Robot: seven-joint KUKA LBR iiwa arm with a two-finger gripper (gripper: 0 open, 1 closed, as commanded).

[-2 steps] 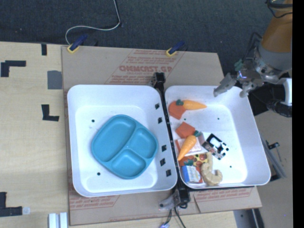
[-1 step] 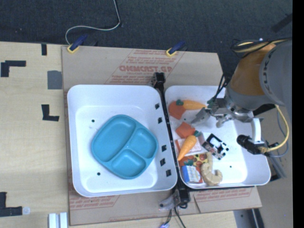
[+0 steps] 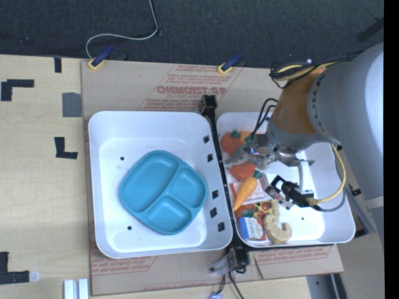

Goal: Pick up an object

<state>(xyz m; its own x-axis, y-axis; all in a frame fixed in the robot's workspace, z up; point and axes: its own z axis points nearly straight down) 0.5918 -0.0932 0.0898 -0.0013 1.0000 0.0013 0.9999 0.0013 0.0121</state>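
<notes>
1. A pale wood worktop (image 3: pixel 37 185) carries a brown cardboard sheet (image 3: pixel 168 89); dark carpet (image 3: pixel 187 11) runs along the 12 o'clock edge, where a thin white cable (image 3: pixel 134 37) loops.
2. Two shallow white bins sit side by side on the cardboard, touching along a black clip strip.
3. The left bin (image 3: pixel 106 129) holds a blue sectioned plate (image 3: pixel 163 192), tilted toward 5 o'clock.
4. The right bin (image 3: pixel 333 226) holds a cluster of toy food at its 9 o'clock side: an orange carrot (image 3: pixel 244 192), a round orange piece (image 3: pixel 232 143) at 12 o'clock of it, and a beige piece (image 3: pixel 277 229) at 5 o'clock of the carrot.
5. The grey arm (image 3: pixel 355 104), with its orange band (image 3: pixel 293 108), reaches in from 3 o'clock.
6. The gripper (image 3: pixel 257 151) hangs over the toy cluster, just at 1 o'clock of the carrot.
7. Whether the jaws are released or clenched cannot be told; no object is seen between them.
</notes>
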